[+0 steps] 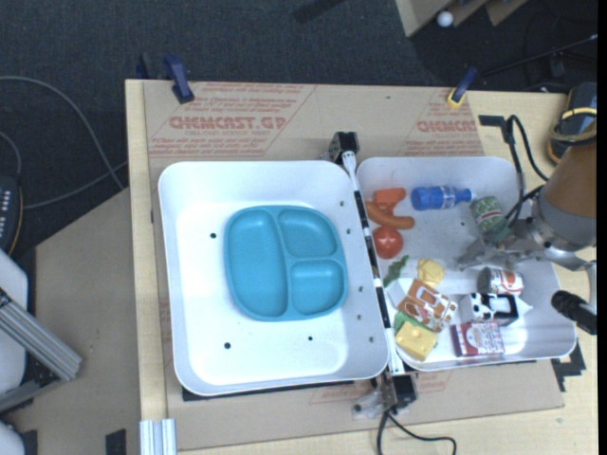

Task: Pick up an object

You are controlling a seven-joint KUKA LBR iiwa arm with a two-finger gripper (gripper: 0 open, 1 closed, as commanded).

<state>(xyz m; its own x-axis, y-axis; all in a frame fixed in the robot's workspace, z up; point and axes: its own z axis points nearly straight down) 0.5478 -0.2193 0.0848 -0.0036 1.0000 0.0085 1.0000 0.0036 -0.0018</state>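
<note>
Small toys crowd the right bin (503, 171): a blue bottle (439, 197) at the back, a carrot (388, 209), a tomato (387, 242), and a red packet (481, 339) in front. The gripper (486, 254) hangs low among them; its grip cannot be told. The left bin (190, 254) holds a blue tray (284, 260). Both sit on a cardboard-covered bench (285, 117) over dark carpet (190, 17).

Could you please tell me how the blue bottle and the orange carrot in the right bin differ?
The blue bottle is blue with a pale end, while the orange carrot is orange throughout. The bottle lies nearer the bin's middle; the carrot lies against the left wall by the divider. The bottle looks straight and cylindrical, the carrot lumpier. Both lie flat in the right bin, near its far end.
</note>
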